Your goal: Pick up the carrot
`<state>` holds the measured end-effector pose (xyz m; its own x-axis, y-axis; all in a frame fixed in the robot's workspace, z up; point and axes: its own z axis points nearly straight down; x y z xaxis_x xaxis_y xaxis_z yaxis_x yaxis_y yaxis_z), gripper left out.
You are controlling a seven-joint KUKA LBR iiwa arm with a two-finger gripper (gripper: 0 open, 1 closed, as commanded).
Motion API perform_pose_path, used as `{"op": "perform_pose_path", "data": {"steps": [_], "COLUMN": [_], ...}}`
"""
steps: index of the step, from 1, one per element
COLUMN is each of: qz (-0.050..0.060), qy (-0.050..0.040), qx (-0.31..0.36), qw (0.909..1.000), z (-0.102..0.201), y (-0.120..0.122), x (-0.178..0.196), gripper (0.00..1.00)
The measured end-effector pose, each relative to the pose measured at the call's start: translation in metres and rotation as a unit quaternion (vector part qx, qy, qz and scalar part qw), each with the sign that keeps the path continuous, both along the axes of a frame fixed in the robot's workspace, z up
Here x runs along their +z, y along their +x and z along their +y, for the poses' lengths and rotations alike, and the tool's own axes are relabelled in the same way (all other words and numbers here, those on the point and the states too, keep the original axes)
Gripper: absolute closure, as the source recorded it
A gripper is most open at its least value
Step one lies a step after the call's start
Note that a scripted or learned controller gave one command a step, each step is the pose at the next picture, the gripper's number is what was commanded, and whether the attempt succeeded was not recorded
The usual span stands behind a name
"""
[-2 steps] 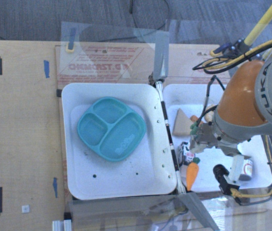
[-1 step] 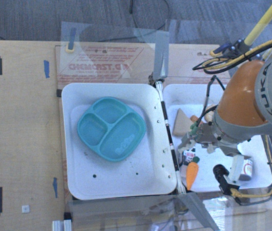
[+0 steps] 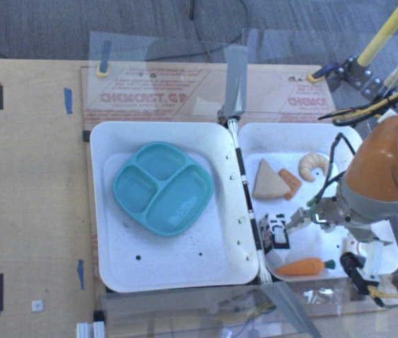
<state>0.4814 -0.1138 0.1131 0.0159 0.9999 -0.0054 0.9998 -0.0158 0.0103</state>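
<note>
Inside the right bin (image 3: 396, 259), one carrot (image 3: 301, 267), one croissant (image 3: 313, 165), gripper (image 3: 277, 232) unreadable, one teal plate (image 3: 163, 188) left.

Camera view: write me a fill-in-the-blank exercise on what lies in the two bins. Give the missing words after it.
1. The carrot lies in the ____ bin, near its front edge.
2. The divided plate in the left bin is coloured ____.
3. The plate has ____ compartments.
4. The croissant lies farther from the carrot than the gripper does, toward the bin's ____ edge.

Missing words: right; blue; three; far
</note>
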Motion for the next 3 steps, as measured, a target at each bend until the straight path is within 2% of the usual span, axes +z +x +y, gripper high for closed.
{"op": "perform_pose_path", "data": {"steps": [1, 2, 3], "qz": [0.000, -0.002, 0.005], "qy": [0.0011, 0.0000, 0.0024], "qx": [0.038, 0.040, -0.013], "qw": [0.9993, 0.9992, 0.9999], "z": [0.022, 0.023, 0.029], "y": [0.093, 0.094, 0.046], "x": [-0.024, -0.013, 0.071], "gripper": [0.00, 1.00, 1.00]}}
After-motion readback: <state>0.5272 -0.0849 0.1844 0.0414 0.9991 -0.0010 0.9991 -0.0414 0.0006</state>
